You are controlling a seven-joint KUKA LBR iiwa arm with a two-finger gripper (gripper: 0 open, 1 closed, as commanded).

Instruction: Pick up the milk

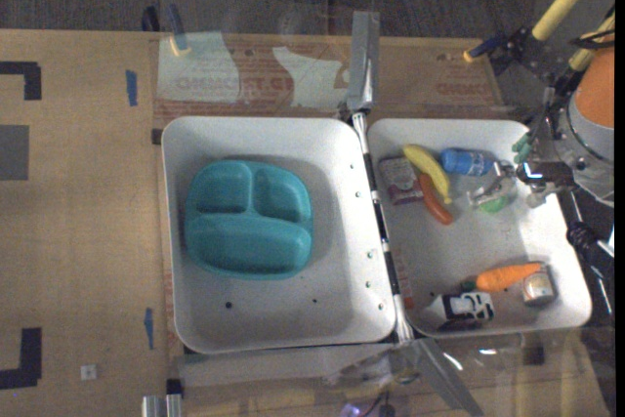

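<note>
The milk (467,306) is a small carton, white with black patches, lying on its side near the front edge of the right bin (562,239). Its long axis runs roughly left to right across the view, slightly tilted; which end is the top is too small to tell. Just beside it to the right lies a carrot (506,277), orange with a green tip at its left end, and touching or nearly touching the carrot's right end is a small silvery can (537,288).

In the back half of the same bin sit a yellow banana (428,168), curved and smooth, a short orange-red piece (437,201) below it, a blue bottle (464,161) lying on its side, and a dark reddish packet (396,178) against the bin's left wall. A pale green item (493,201) lies near the metal fingertips.

The left bin (195,308) holds a teal plastic tray (249,220) with three molded compartments and rounded corners. Both bins are shallow, white and matte, and rest on a brown cardboard-covered surface (78,210) marked with black and blue tape.

The arm reaches in from the right at the back of the right bin, its orange band at the frame's edge. The jaws (508,176) extend leftward, low over the bin, well apart from the milk. Whether they are open or closed I cannot tell.
</note>
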